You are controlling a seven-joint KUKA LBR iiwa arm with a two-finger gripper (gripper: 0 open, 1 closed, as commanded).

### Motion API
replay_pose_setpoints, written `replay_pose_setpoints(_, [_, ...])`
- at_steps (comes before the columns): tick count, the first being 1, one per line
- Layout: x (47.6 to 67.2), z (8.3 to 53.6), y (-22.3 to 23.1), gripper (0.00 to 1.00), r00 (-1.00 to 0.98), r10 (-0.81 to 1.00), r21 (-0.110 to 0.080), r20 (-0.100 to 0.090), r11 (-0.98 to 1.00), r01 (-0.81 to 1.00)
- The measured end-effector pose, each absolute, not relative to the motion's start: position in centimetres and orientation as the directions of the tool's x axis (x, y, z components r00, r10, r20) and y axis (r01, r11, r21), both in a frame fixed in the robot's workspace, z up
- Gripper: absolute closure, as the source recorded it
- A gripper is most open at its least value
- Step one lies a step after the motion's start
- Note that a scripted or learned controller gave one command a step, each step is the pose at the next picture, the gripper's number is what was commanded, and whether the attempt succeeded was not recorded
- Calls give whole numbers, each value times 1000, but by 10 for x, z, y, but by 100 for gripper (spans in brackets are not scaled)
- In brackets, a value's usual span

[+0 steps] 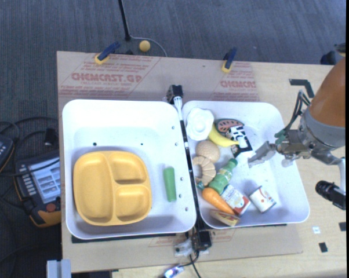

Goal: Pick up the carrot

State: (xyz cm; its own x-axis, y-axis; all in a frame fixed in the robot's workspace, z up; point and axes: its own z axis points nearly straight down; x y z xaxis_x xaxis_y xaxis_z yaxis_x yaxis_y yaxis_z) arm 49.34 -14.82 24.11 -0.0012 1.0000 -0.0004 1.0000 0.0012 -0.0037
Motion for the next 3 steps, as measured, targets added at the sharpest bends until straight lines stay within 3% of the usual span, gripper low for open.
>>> replay_pose_setpoints(1, [491, 181, -59, 0, 90, 996, -10, 2, -90, 996])
replay_pose_setpoints(2, [483, 182, -18, 0, 99, 995, -8, 0, -99, 995])
replay_pose_setpoints(3, [483, 183, -30, 0, -141, 990, -7, 0, 141, 990])
